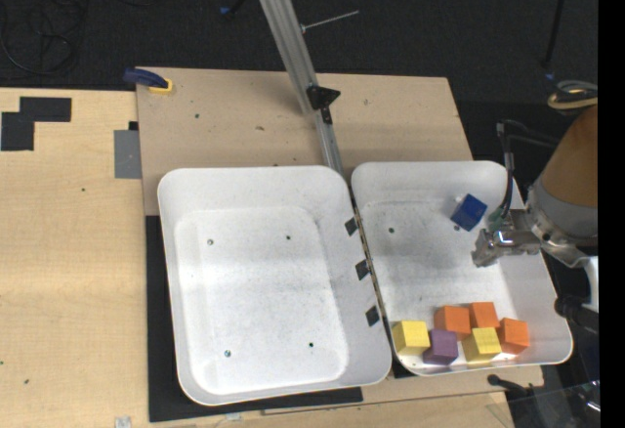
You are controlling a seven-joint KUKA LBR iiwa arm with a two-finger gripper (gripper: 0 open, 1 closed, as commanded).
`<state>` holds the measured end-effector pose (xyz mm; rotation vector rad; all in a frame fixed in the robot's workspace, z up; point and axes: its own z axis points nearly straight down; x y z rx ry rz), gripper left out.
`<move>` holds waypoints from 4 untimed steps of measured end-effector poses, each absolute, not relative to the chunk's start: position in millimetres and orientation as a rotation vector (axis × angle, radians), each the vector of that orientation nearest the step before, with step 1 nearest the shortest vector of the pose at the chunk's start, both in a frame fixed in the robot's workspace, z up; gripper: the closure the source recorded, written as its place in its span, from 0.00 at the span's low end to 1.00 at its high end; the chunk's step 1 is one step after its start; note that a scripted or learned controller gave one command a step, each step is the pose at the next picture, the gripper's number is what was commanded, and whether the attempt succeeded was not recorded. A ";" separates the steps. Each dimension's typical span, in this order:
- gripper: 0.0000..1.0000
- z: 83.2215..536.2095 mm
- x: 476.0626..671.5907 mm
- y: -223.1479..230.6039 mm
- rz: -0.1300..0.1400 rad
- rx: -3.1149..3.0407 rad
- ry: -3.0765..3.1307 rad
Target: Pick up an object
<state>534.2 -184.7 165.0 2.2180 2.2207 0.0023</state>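
Though several blocks lie in the right bin (410, 184), the blue block (470, 211) sits alone in its upper right part, tilted, no clear long axis; gripper (486, 252) hangs just below and slightly right of it in frame, close but apart; nothing seen between the fingers; their spread cannot be told; cluster of orange, yellow and purple blocks (462, 330) lies along the bin's lower edge, farther off; left bin (195, 192) beside.

My gripper (488, 250) hangs over the right bin (410, 187), just below one block (469, 211); six more blocks (459, 330) cluster at its lower edge.
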 end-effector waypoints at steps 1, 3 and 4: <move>1.00 207.8 534.5 -182.1 0.002 2.219 2.221; 1.00 249.1 546.7 -122.9 0.000 2.219 2.230; 1.00 245.7 561.2 -79.9 -0.001 2.219 2.228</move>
